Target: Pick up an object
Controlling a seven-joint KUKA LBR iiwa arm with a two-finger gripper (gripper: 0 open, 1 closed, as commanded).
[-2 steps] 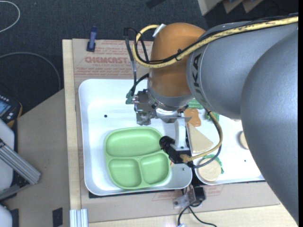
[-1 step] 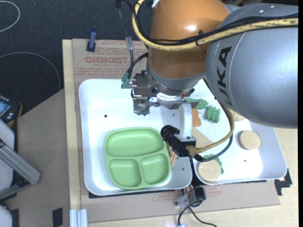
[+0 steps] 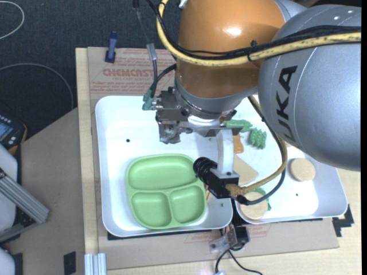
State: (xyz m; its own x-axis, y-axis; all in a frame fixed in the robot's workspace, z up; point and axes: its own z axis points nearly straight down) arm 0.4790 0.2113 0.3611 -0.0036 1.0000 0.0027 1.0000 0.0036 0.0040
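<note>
A light green divided plate (image 3: 160,193) lies in the near half of the left white bin (image 3: 109,153). My gripper (image 3: 170,132) hangs over the left bin, just beyond the plate's far edge, and nothing is visibly held in it. The right bin (image 3: 328,204) holds a small green ridged piece (image 3: 258,137), a green strip (image 3: 237,124), an orange piece (image 3: 237,146), a tan wedge (image 3: 247,171) and two round tan discs (image 3: 301,169) (image 3: 256,210). The arm's body hides much of the right bin.
The bins rest on a cardboard sheet (image 3: 129,67) with a small blue object (image 3: 111,46) near its far left corner. The left bin's far part is bare white floor. A metal frame piece (image 3: 23,202) stands off the bench to the left.
</note>
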